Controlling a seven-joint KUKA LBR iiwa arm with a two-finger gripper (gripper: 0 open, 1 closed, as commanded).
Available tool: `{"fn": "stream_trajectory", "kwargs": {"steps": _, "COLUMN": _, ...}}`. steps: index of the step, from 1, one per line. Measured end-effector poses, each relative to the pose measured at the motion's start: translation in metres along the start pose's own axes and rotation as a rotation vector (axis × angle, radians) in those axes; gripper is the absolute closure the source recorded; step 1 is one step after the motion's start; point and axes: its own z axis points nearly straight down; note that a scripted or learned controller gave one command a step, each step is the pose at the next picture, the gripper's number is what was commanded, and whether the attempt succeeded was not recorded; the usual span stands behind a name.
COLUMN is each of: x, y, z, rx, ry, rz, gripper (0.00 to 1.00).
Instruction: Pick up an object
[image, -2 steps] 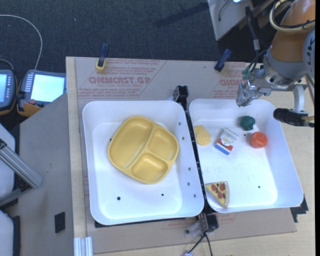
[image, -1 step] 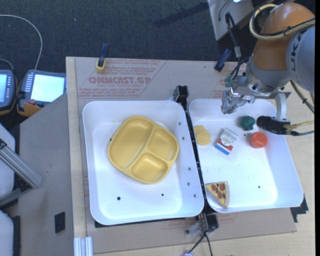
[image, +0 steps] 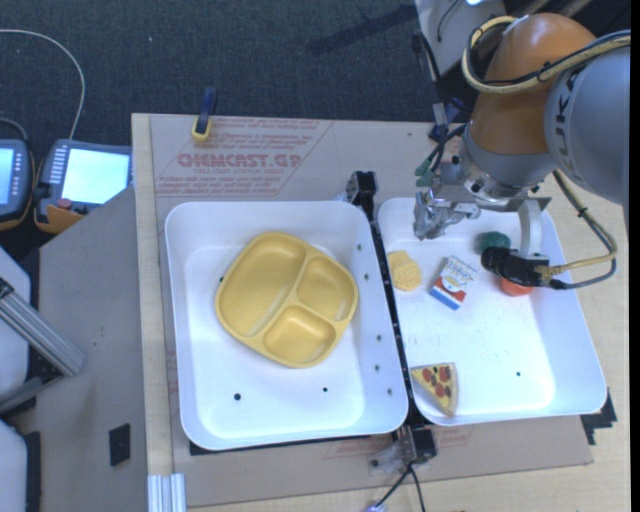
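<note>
gripper (image: 432, 226) over right bin (image: 560, 390) | cookie (image: 404, 270) just below-left, apart

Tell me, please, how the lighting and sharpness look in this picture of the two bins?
Camera view: even, soft light; the white bins are bright, near washed out, with faint shadows under the yellow tray. The pizza slice and small carton read fairly sharp; the tool and arm look slightly soft.

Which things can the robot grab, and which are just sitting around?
For grabbing, in the right bin: round cracker, small carton, pizza slice, green thing. The gripper hangs above them.

Just sitting around: yellow divided plate, left bin, clamp.
</note>
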Motion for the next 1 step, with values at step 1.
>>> {"fn": "stream_trajectory", "kwargs": {"steps": 1, "x": 0.0466, "y": -0.0199, "z": 0.0085, "rx": 0.002, "ry": -0.001, "rz": 0.001, "gripper": 1.0}}
